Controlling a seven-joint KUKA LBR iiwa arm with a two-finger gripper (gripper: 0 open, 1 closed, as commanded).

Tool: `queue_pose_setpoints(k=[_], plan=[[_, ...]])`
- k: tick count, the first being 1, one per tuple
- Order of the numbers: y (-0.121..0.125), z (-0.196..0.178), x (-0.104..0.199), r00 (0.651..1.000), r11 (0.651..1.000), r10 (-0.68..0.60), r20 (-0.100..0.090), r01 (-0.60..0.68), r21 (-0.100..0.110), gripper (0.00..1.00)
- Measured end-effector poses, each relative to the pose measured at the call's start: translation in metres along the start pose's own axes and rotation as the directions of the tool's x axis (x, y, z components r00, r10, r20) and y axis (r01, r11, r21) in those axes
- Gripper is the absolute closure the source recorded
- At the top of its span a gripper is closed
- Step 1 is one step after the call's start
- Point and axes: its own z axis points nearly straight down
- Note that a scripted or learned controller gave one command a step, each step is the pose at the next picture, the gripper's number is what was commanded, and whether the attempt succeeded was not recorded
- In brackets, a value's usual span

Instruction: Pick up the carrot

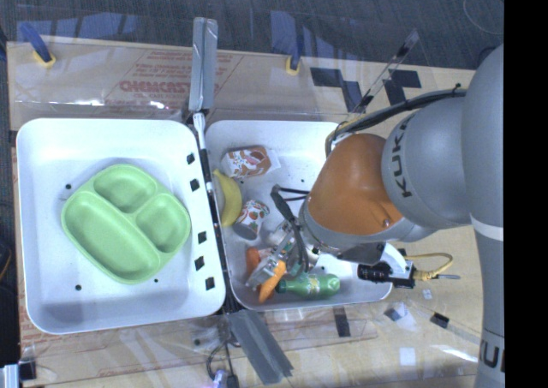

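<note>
Gripper (287,251) just above carrot (267,282).

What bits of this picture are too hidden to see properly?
- Gripper: camera view, the arm's orange band covers it; jaws unreadable.
- Carrot: partly under the gripper, grasp unclear.
- Right bin: far side covered by the arm.
- Small packets: labels too small.

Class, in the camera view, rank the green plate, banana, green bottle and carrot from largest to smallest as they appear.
1. Green plate
2. Banana and green bottle: look alike in size, so unranked
3. Carrot, partly hidden by the claw
</note>
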Motion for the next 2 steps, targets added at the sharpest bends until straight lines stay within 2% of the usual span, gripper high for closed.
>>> queue_pose_setpoints(k=[1,2], plan=[[-0.031,-0.001,-0.047,0.972,0.972,0.235,0.001,-0.235,-0.001,0.0],[-0.054,-0.002,-0.079,0.984,0.984,0.178,0.001,-0.178,-0.002,0.0]])
